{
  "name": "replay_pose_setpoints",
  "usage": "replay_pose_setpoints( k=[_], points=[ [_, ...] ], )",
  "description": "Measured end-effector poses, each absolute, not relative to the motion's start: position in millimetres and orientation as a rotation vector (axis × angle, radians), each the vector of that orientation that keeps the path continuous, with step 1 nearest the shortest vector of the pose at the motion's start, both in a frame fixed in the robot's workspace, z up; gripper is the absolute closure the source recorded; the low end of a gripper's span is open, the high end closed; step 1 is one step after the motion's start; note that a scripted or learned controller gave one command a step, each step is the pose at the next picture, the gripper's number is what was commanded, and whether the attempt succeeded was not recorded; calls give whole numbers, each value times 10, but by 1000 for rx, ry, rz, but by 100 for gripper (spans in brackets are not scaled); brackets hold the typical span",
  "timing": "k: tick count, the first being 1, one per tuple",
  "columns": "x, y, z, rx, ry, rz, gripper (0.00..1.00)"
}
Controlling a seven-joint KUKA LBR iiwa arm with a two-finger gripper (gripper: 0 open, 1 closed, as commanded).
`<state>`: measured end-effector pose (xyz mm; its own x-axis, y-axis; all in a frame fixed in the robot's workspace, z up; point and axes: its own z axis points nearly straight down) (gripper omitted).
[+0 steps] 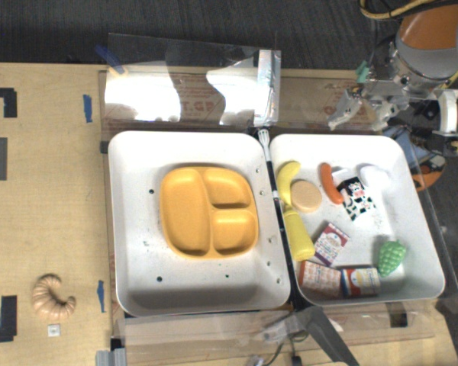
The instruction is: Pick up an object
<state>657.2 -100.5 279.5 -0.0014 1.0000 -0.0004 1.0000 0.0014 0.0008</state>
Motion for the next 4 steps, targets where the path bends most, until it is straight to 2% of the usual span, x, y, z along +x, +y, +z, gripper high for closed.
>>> replay_pose_setpoints(
  k=[1,2,3,4],
  points=[
    [6673,-1100,2977,2400,2022,3,0],
    [6479,-1520,1174,2419,2016,-7,0],
    [6432,-1334,984,2583,1783,4,0],
    [6481,-1329,1160,2575,1779,24,100]
  ],
)
